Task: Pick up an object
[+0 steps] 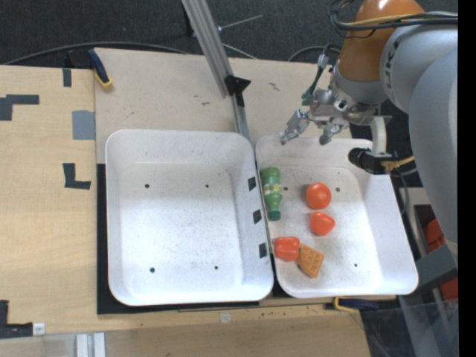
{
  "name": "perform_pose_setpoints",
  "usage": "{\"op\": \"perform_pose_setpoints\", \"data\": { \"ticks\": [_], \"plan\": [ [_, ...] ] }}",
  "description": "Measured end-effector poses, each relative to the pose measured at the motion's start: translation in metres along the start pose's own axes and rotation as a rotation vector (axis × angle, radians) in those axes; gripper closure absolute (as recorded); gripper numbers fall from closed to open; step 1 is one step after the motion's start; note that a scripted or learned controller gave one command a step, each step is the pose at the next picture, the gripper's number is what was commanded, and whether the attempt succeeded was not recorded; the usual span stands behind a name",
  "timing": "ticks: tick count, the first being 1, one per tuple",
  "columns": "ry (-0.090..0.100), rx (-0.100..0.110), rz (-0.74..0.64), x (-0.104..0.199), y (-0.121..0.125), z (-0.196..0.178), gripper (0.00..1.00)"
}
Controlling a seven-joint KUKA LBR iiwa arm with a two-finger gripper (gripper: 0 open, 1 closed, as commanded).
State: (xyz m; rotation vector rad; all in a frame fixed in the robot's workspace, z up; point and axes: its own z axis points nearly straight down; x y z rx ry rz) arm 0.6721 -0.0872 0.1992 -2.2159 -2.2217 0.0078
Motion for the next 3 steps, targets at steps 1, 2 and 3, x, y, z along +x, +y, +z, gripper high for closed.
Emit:
{"op": "perform_pose_setpoints", "data": {
  "ticks": [1, 2, 3],
  "plan": [
    [0.0, 0.002, 0.002, -0.003, 0.0, 0.065, 0.0],
    [-0.003, 0.007, 0.001, -0.005, -0.003, 0.113, 0.0],
    [-0.003, 0.006, 0.001, -0.004, -0.003, 0.102, 1.0]
  ]
}}
